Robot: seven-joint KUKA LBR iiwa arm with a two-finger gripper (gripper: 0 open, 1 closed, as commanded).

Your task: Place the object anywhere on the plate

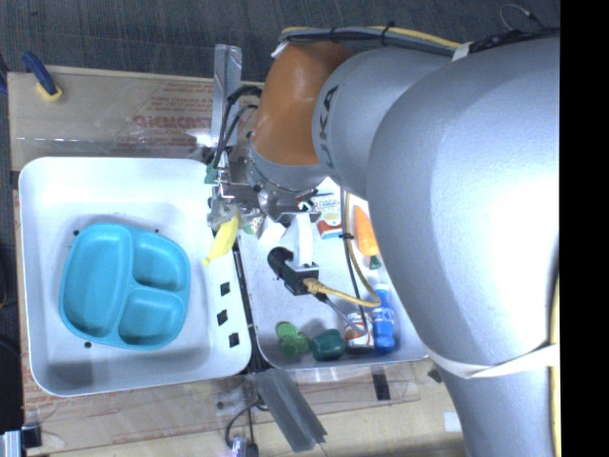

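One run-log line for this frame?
gripper: over the divide between the bins, yellow object at its tips | grasp: unclear | blue plate: in left bin, nothing on it | placement: not done

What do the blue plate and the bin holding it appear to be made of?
Blue plate: probably moulded plastic, a smooth satin surface with soft highlights and rounded compartment ridges. Left bin: likely plastic too, uniform matte white with rounded corners, though coated metal cannot be ruled out.

fixed overhead view, slanted down, both bins
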